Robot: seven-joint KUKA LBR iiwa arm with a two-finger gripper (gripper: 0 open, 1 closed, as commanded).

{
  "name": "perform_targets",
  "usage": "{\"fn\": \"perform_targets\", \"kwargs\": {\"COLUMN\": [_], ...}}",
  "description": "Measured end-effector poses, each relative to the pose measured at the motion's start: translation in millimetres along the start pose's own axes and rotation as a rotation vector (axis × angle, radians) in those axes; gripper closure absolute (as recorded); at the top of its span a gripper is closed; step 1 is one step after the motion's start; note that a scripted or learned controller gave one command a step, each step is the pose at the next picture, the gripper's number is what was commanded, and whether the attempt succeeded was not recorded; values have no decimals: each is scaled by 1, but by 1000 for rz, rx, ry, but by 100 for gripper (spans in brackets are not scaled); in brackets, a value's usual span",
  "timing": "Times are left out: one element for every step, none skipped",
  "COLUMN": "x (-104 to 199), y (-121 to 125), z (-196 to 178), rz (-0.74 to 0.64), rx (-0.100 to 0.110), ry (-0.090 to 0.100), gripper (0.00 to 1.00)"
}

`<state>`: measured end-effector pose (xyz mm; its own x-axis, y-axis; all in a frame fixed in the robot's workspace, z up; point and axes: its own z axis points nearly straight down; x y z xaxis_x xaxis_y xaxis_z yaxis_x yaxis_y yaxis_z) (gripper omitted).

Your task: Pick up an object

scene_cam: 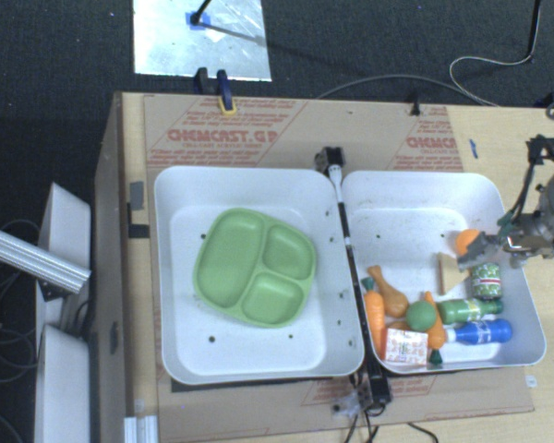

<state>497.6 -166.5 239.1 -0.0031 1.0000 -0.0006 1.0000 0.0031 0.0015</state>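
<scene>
Arm (547, 212) reaches in low over right bin (415, 201).

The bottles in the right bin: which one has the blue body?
The blue bottle, lying on its side nearest the bin's front wall. The green bottle lies just behind it, closer to the hand.

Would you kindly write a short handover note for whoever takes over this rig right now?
Pincer: over the right bin's right side, by the small green can and an orange piece; whether it grips anything cannot be told.
Things: blue bottle, green bottle, carrot and red-and-white packet crowd that bin's near corner. The green divided plate lies in the left bin.
Done: no pick confirmed.
Left: grasp one object and lift it.
</scene>
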Motion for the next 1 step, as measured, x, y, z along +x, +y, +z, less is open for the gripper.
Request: {"fn": "perform_targets", "kwargs": {"x": [-38], "y": [5], "z": [129], "rz": [1], "rx": [-3], "ry": [-2], "gripper": [0]}}
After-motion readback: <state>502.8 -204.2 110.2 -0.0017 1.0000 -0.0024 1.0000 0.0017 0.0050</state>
